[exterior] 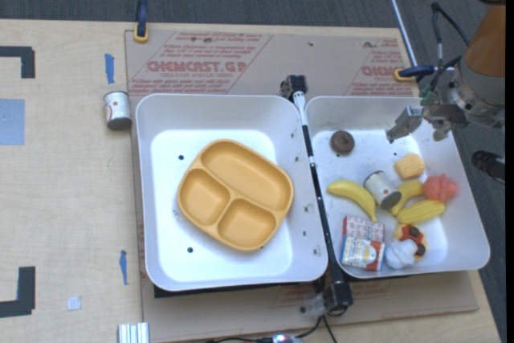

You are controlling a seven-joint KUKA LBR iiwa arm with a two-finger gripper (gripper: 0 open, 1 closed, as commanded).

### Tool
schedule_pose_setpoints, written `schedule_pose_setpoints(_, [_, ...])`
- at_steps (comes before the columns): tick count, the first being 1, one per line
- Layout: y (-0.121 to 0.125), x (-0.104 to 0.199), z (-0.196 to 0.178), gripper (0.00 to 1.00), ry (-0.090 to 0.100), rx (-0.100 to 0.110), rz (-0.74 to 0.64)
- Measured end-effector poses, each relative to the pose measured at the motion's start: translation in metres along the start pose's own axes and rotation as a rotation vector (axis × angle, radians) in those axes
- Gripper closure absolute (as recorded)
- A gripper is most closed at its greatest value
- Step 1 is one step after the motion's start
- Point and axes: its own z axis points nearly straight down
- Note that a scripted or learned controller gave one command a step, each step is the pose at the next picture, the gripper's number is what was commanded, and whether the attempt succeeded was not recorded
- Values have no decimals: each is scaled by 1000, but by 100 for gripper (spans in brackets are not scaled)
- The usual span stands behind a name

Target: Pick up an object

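One gripper [421,123], fingers spread, nothing between them, hovers at far edge of right bin [474,241]. Nearest candidate, yellow corn piece [409,166], lies just below gripper toward camera, short axis roughly crosswise. Brown round object [343,142] sits off to gripper's left, farther

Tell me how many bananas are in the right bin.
2. One banana lies left of the small can; the other banana lies right of it, near the pink toy. More may hide underneath.

The grey arm [482,84] reaches in from the right, its orange band [490,44] above the wrist. The gripper [419,127] hangs low with its two fingers spread apart, nothing between them.
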Motion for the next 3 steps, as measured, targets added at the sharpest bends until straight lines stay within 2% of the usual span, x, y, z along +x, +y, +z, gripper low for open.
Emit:
schedule_pose_setpoints(1, [42,22,119,0,-1,-4,-1])
schedule_pose_setpoints(2, [-21,48,119,0,0,-1,0])
schedule_pose_setpoints(3, [-77,58,119,0,0,-2,1])
